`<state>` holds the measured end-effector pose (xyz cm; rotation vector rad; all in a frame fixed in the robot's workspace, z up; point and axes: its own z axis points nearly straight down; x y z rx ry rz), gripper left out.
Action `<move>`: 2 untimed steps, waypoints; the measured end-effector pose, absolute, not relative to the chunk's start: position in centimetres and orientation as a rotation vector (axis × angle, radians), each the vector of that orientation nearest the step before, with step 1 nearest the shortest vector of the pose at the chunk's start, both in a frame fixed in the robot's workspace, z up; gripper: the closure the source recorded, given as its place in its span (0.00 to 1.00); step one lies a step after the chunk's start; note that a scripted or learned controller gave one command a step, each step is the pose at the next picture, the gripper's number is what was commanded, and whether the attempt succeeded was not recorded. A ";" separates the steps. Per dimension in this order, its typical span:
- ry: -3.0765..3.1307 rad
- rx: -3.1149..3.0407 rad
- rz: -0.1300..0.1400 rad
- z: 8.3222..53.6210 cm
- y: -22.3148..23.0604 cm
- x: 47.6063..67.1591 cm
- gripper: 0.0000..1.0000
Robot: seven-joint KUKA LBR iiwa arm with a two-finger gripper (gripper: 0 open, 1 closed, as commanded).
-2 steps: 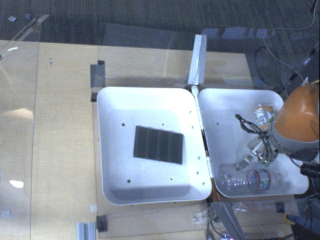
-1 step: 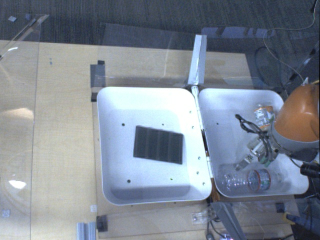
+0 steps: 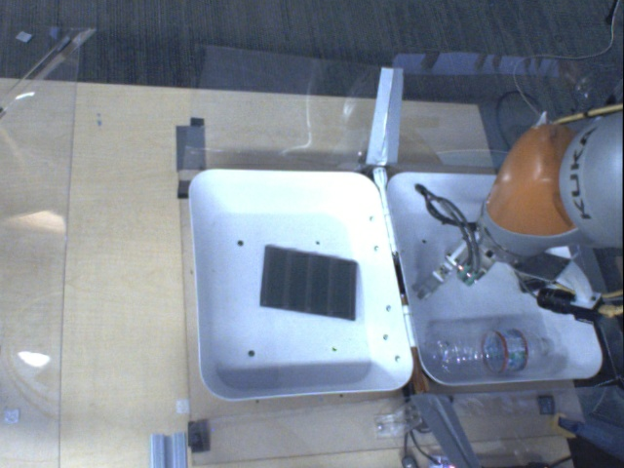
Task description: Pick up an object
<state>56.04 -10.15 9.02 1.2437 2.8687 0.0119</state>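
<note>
Nothing is being held yet: the gripper (image 3: 447, 273) is being kept open above the right bin (image 3: 429, 344), while the plastic bottle (image 3: 485, 351) is lying untouched nearby.

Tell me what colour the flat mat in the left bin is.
Dark grey to black, with faint lengthwise ribs; the mat shows in the camera view.

Mat (image 3: 309, 282) in left bin (image 3: 219, 213), bottle (image 3: 485, 351) in right bin (image 3: 585, 354) — claw (image 3: 450, 269) above.
</note>
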 end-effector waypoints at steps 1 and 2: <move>2.671 1.634 0.009 8.9 -9.6 59.9 0.00; 2.598 1.754 0.006 19.4 -10.9 55.2 0.00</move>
